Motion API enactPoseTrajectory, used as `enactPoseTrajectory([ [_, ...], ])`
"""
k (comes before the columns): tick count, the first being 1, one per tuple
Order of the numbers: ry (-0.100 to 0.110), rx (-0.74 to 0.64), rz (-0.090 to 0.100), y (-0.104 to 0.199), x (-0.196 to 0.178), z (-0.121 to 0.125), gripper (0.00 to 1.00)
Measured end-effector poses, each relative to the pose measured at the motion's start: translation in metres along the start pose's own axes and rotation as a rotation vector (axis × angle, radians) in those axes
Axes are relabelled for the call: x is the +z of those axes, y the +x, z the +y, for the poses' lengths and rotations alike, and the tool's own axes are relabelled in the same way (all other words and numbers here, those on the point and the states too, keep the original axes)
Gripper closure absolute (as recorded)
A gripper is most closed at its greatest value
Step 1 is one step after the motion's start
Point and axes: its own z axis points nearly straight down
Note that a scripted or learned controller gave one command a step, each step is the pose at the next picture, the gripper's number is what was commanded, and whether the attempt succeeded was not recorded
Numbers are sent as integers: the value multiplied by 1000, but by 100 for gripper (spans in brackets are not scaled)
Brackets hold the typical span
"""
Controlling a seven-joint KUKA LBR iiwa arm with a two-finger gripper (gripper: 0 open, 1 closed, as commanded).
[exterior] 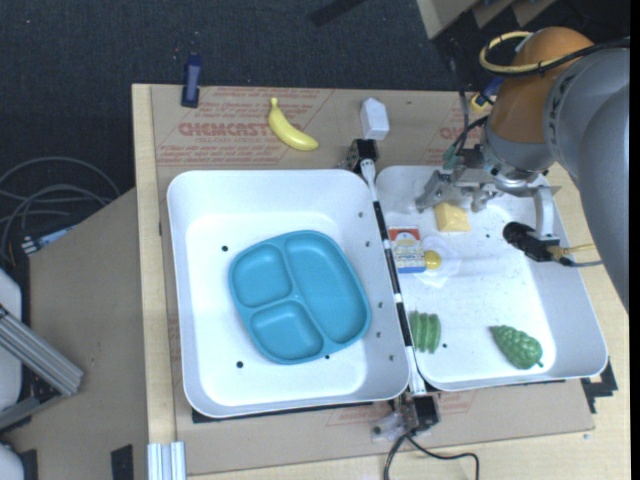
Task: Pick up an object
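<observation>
My gripper [455, 194] hovers at the far end of the right bin [570, 308], its two grey fingers spread apart and open. A pale yellow block [452, 218] lies on the bin floor just in front of the fingertips, not held between them. Nearer the divider lie a small red and white box [404, 245] and a little yellow piece [431, 260]. At the bin's near end I see a green ribbed vegetable [425, 331] and a green leafy lump [517, 345].
The left bin [200, 218] holds a blue divided plate [297, 295]. A banana [289, 128] lies on the bench behind the bins, along with a small white block [375, 117] and a blue item [191, 78]. The grey arm [590, 98] reaches in from the right.
</observation>
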Motion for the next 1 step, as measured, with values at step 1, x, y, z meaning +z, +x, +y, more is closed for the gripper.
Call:
enactPoseTrajectory([
  [1, -3, -1, -1, 0, -11, 1, 100],
])
